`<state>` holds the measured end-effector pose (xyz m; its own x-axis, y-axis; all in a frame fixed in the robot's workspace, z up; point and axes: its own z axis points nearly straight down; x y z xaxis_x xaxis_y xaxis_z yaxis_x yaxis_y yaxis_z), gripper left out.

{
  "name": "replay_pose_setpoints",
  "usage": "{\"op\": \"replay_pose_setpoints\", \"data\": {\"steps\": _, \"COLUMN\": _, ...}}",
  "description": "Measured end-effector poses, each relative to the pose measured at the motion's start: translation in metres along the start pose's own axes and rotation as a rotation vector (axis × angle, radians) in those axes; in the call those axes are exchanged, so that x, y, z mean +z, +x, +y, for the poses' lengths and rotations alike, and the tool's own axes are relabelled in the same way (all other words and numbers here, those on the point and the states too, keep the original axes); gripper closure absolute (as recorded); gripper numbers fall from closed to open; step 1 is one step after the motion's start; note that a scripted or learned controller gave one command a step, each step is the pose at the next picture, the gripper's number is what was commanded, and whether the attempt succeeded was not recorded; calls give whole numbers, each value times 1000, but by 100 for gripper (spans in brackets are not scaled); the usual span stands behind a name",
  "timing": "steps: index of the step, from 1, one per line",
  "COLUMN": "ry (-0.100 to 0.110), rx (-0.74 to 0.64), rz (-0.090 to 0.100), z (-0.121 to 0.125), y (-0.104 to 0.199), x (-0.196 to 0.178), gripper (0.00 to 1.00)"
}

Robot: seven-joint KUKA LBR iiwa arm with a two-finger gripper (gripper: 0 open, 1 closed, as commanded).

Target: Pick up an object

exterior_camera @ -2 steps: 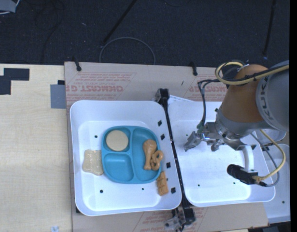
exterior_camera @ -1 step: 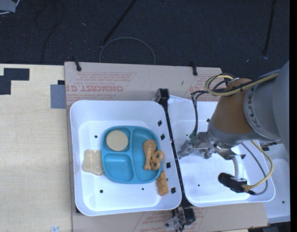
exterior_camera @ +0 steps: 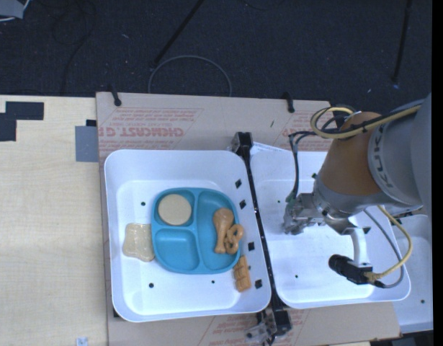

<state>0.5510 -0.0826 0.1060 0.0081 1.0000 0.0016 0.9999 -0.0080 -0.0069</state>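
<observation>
From the camera view, looking down: two bins side by side on the bench. In the left bin (exterior_camera: 127,179), a blue divided plate (exterior_camera: 179,254) set near the middle. On the plate, a round tan biscuit (exterior_camera: 173,209) in the upper-left compartment and a twisted brown pretzel (exterior_camera: 227,231) in the right one, each kept in place by the plate's ridges. Just beside the plate's left edge, on the bin floor, a pale slice of bread (exterior_camera: 139,241). Near the plate's lower-right corner, close against the wall between the bins, a small brown chunk (exterior_camera: 242,274).

Over in the right bin (exterior_camera: 315,287), reaching in from the right, the arm (exterior_camera: 365,164), bent down so that the gripper (exterior_camera: 297,218) sits low near that bin's left side. Open or closed: cannot tell from this angle. Nothing seen held. All the likely things to pick lie across the dividing wall, well apart from the gripper. Judging from that, no grasp made yet. Probably calls for a move into the left bin; the loose bread looks the easiest target, being free of the plate's ridges.
</observation>
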Motion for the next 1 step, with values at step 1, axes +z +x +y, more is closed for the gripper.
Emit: {"op": "replay_pose_setpoints", "data": {"steps": 1, "ry": -7, "rx": -8, "rz": -1, "z": 5, "y": -1, "x": -43, "gripper": 100}}
